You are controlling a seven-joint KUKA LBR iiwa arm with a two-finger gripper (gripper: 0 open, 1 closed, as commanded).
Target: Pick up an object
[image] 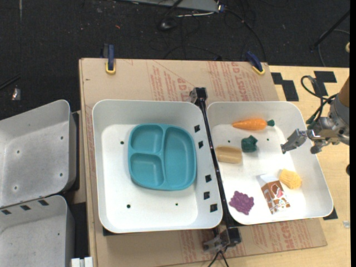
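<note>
The right bin point(311, 204) holds several toy foods: an orange carrot point(252, 124), a dark green broccoli piece point(249, 143), a tan bread slice point(229, 154), a yellow piece point(290, 178), a brown-and-white carton point(275, 196) and purple grapes point(241, 202). My gripper point(304, 143) hangs over the right side of this bin, above and to the right of the yellow piece. Its two fingers are spread apart, open, with nothing between them.
The left bin point(111, 204) holds a teal divided plate point(163, 156). A black divider point(211, 166) runs between the bins. White bin lids point(33, 149) lie off to the left. Cables trail by the arm at the right edge.
</note>
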